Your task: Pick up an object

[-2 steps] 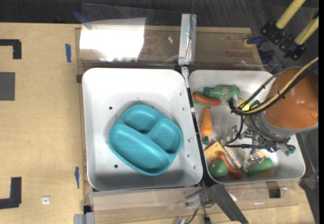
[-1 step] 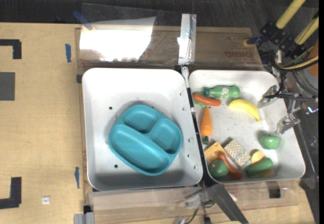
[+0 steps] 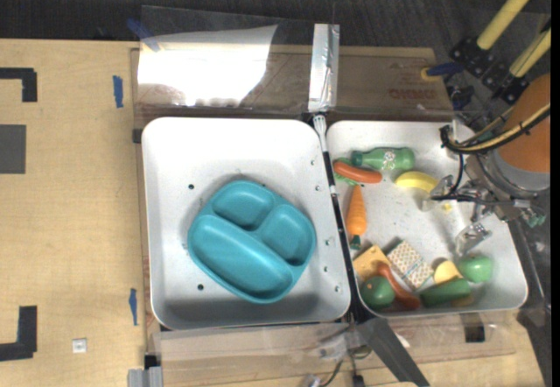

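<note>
Approach step: the grey 2-finger gripper (image 3: 473,235) hangs near the right bin's (image 3: 411,133) right edge, grip state unreadable, above the round green toy fruit (image 3: 477,269) lying in the front-right corner, so next move needs a straight descent onto it.

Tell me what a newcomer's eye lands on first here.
The big teal divided plate stands out first, lying alone in the left bin. Next comes the bright jumble of toy food in the right bin: a carrot, a green bottle and a yellow piece. The gripper hangs over that bin's right side.
</note>
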{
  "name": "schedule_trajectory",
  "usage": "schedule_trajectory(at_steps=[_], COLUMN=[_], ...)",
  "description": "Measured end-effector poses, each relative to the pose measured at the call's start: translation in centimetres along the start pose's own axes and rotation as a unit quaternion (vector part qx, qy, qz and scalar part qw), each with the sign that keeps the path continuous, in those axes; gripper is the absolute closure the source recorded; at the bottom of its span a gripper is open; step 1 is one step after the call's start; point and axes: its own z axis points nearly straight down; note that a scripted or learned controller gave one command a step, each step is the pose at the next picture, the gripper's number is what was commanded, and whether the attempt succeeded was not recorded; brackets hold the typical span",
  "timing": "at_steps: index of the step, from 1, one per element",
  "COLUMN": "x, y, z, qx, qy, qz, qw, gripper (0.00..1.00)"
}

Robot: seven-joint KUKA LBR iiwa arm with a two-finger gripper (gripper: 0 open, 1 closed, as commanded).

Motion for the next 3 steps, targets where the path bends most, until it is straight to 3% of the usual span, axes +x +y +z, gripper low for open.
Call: schedule_trajectory(at_steps=[1, 2, 3], x=[7.0, 6.4, 4.6], y=[2.0, 2.0, 1.2], z=[-0.1, -1.3, -6.7], qx=[0.001, 0.004, -0.001], qy=[0.001, -0.005, 0.000], qz=[-0.154, -0.154, -0.340], qw=[0.9881, 0.9880, 0.9404], gripper=[0.00, 1.00, 1.00])
